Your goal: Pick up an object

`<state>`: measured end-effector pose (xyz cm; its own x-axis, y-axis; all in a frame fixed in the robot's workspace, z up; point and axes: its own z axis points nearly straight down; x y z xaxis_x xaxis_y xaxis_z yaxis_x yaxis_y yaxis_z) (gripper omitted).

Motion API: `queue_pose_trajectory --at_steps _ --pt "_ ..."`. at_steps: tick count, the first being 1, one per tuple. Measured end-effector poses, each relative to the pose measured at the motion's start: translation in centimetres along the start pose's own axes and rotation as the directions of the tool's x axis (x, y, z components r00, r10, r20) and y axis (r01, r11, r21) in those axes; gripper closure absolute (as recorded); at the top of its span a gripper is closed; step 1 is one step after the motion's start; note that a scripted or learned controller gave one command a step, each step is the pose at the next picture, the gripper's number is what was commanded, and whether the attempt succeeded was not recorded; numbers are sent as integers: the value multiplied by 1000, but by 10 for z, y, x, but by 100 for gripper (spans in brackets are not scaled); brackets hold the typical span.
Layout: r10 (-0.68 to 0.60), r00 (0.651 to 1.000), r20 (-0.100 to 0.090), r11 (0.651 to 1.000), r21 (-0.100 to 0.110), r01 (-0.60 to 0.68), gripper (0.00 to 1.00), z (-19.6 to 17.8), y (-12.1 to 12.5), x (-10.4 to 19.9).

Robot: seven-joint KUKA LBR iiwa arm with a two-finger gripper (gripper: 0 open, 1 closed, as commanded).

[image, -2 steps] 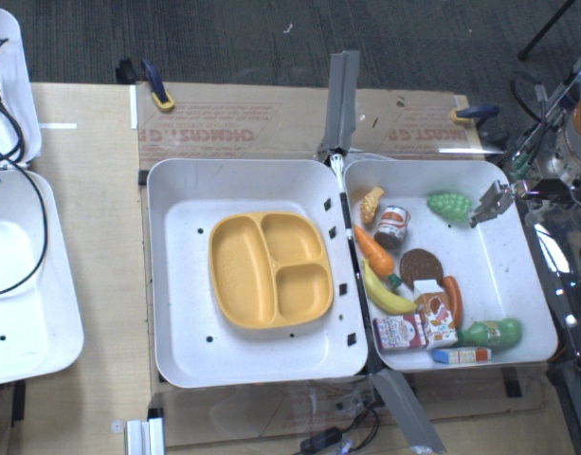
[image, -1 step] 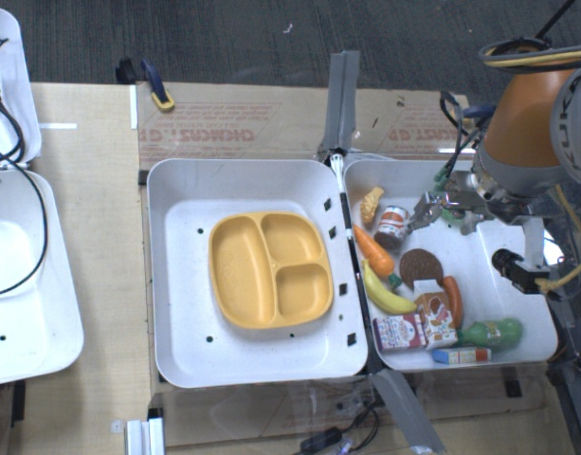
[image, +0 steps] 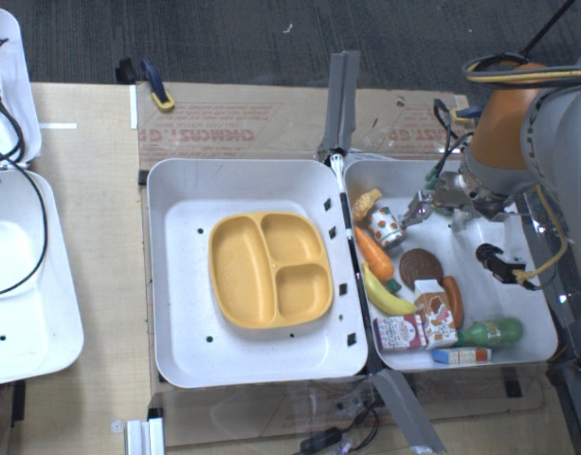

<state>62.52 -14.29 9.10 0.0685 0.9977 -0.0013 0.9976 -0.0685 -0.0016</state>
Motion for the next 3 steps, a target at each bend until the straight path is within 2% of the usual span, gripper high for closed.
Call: queue_pose_trajectory --at_steps 1,2,3 --pt "1 1000 1 1000 -2 -1 100 -10 1 -1" --pt "1 1000 1 1000 -1 -1 0 -10 0 -1" --pt "62 998 -1 998 -3 -62 0 -2 -90 -11"
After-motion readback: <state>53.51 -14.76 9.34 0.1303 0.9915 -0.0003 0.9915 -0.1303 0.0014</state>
